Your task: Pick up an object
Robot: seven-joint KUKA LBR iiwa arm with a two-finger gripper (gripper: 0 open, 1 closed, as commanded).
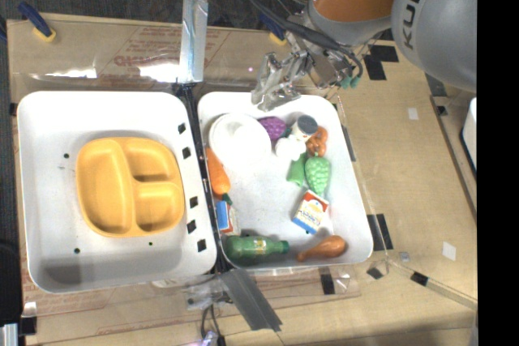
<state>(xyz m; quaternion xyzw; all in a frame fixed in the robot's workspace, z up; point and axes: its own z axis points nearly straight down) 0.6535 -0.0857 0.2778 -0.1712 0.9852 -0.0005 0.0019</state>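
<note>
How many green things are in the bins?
2. A green bottle lies along the near edge of the right bin, and a green bumpy toy sits in its middle-right part. More could hide under other toys.

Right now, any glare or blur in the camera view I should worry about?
Camera view: glare on the clear sheet behind the bins and on the white bowl, washing out its rim; gripper soft and cluttered; toys in the right bin readable.

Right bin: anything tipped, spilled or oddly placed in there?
Nothing spilled. The green bottle lies on its side along the right bin's near wall, and the carrot leans against the left wall. Otherwise just loose toy clutter.
</note>
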